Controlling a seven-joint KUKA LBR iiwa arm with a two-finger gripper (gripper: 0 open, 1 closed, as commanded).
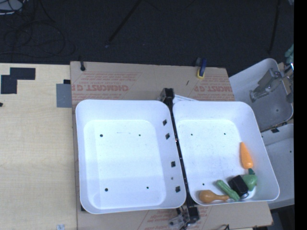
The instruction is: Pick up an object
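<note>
The right bin [216, 128] holds several small objects in its near right corner. An orange carrot-shaped piece [246, 156] lies along the right wall. Below it a green piece [250, 180] touches a black object [238, 186]. A green stick-like piece [227, 189] lies beside the black one, and a yellow-orange gourd shape [212, 196] rests against the front wall. Grey robot hardware [271, 92] sits outside the bins at the right, apart from all the objects.
The left bin [122, 157] stands beside the right one, with a black divider strip [173, 147] between them. Both rest on a cardboard sheet [144, 83] on a wooden bench. A blue-and-yellow clamp [202, 67] sits at the cardboard's far edge.
</note>
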